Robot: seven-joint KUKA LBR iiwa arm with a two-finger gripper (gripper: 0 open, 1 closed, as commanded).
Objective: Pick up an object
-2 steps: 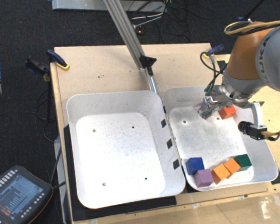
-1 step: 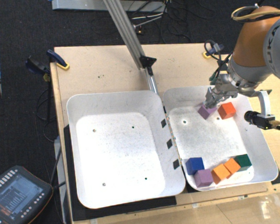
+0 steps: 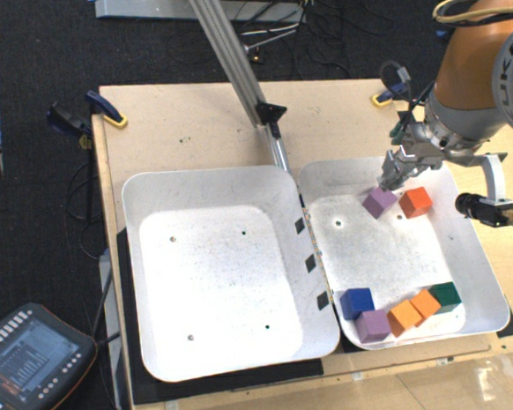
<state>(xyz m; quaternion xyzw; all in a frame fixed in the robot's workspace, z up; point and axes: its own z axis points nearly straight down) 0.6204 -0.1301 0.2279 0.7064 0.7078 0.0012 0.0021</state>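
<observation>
Blocks at the near edge of the right bin: blue, purple, orange, green. Farther in, purple cube lies beside orange cube. End effector sits just above the purple cube; its state cannot be determined.

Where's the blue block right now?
The blue block lies in the right bin, near its front edge, leftmost of the cluster, touching a purple block.

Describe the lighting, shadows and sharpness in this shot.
Camera view: even, bright light; the right bin looks near washed-out white; blocks cast only short soft shadows, as under the blue block; the claw is slightly soft beside the purple block; bin speckles stay crisp.
</observation>
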